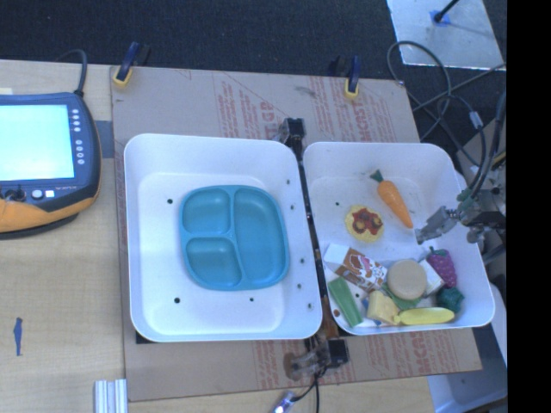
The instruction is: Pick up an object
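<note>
Where the arm comes in over the right rim of the right bin [320, 231], the tool [428, 229] hangs above the bin's right side, near the middle of that edge; two grey fingertips [424, 231] point left with a narrow gap between them and nothing held in it. Just left of the tool and apart from it, a carrot [394, 201] lies slantwise in the upper middle of the bin, green top toward the far rim. Left of the carrot's lower end sits a small yellow disc with a red topping [365, 222], alone on the bin floor. Along the near edge the rest is heaped together: a printed packet [361, 269], a green strip [343, 300] at the near left corner, a yellow wedge [382, 307], a tan round puck [407, 280] atop the pile, a yellow banana [424, 317] against the near rim, a purple grape bunch [442, 267] just below the tool, and a dark green piece [451, 298] at the near right corner. Left bin [138, 231] touches the right bin's left wall and carries a blue divided plate [233, 236] in its middle, three compartments. A teach pendant [43, 157] rests at the left edge of the surface [60, 317]. Two clamps [127, 63] grip the cardboard's far edge.
</note>
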Motion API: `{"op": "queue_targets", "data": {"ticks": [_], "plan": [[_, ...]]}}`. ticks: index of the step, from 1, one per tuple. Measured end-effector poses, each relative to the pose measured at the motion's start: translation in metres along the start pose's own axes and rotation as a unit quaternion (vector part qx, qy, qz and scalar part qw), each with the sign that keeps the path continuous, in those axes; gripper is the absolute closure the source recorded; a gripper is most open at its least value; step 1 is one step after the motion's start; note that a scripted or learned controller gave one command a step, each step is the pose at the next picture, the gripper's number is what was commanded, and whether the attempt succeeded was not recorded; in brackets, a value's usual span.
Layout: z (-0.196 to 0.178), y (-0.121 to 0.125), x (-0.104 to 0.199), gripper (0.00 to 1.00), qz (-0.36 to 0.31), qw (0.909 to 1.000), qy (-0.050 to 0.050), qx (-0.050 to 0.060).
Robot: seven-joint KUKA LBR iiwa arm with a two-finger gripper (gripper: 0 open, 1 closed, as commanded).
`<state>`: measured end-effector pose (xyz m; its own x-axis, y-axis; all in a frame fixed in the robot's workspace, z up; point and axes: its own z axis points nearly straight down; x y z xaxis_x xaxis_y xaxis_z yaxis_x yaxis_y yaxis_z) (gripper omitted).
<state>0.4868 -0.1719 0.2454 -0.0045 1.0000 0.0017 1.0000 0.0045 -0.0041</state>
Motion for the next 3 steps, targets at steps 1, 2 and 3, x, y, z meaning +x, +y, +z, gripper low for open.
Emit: {"op": "queue_targets", "data": {"ticks": [1,2,3], "plan": [[0.094,0.043,0.053,0.0,-0.001,1.0,-0.001,0.001],[0.152,0.078,0.079,0.0,-0.001,1.0,-0.002,-0.001],[0.152,0.115,0.065,0.0,0.0,1.0,-0.001,-0.003]]}}
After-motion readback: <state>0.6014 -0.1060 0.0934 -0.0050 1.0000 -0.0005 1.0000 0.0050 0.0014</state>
